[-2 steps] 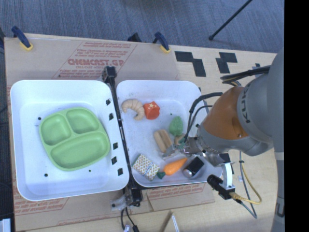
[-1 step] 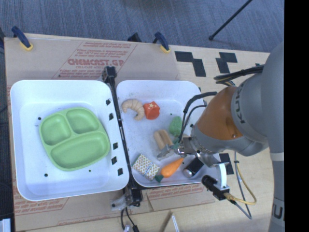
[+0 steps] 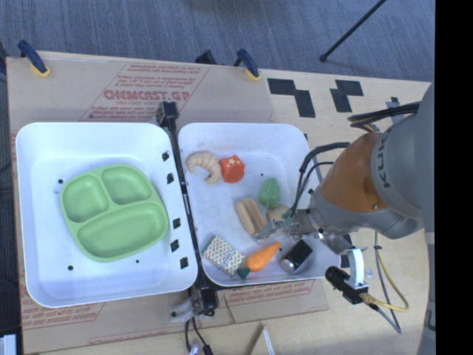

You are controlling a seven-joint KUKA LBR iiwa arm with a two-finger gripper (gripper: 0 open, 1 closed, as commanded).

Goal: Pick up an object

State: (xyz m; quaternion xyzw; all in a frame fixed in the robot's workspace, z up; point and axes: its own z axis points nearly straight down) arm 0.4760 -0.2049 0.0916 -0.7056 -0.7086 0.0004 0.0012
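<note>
The gripper (image 3: 284,226) is low in the right bin (image 3: 295,135), at its near right part, reaching in from the right under the arm's orange band; whether it is clenched or released cannot be told, and nothing can be seen in its grasp. Just beside it on the left lies a tan hot dog bun (image 3: 250,216), with a green leafy piece (image 3: 270,191) a little farther back. Nearer the front edge lie an orange carrot (image 3: 261,258), a patterned packet (image 3: 222,255) to its left, and a dark cylindrical thing (image 3: 297,257) to its right. At the far side sit a croissant (image 3: 204,164) and a red piece (image 3: 232,168). The left bin (image 3: 44,143) holds a green divided plate (image 3: 113,211).
</note>
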